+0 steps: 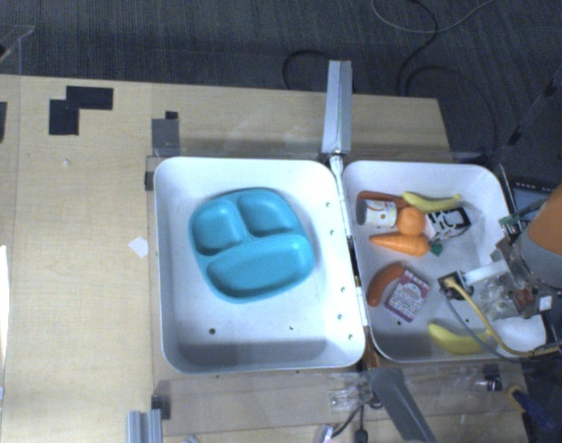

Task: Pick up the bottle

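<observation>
The bottle (376,211) lies on its side at the back left of the right bin (488,181); it is brown with a white and orange label. Touching it are a yellow banana (432,199) and an orange carrot (401,243). My gripper (496,293) hangs low over the bin's front right part, well to the right of the bottle and nearer the front. The grey arm with its orange band (553,238) enters from the right edge. Cables and wrist parts clutter the gripper's tip.
A blue divided plate (251,245) fills the left bin (170,275). Also in the right bin are a brown sausage (383,283), a red packet (407,299), a second banana (453,340) at the front, and a black and white item (452,220).
</observation>
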`<state>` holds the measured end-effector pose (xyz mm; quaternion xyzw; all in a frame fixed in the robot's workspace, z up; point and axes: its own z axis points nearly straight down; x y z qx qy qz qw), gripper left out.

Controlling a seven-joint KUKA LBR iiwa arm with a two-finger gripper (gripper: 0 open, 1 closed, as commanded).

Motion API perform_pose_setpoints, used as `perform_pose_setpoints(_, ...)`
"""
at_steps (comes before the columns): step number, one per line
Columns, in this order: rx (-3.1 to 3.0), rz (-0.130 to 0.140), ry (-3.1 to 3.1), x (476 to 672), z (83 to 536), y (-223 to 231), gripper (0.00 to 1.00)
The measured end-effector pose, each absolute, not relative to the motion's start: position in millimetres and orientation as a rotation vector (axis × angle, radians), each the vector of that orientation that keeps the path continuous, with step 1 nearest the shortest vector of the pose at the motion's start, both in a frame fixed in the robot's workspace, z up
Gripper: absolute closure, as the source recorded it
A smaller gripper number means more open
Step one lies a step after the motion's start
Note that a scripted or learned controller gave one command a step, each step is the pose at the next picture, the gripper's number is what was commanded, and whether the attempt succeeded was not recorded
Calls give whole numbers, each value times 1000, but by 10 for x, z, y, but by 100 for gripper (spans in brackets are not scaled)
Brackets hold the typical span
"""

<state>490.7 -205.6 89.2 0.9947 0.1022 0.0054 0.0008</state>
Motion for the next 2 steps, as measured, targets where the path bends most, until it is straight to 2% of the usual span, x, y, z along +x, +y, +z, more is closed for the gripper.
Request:
perform_pose_setpoints(1,3123,13,318,4895,883,-2067,0)
perform_pose_setpoints(2,3120,26,323,4933,1005,-2059,100)
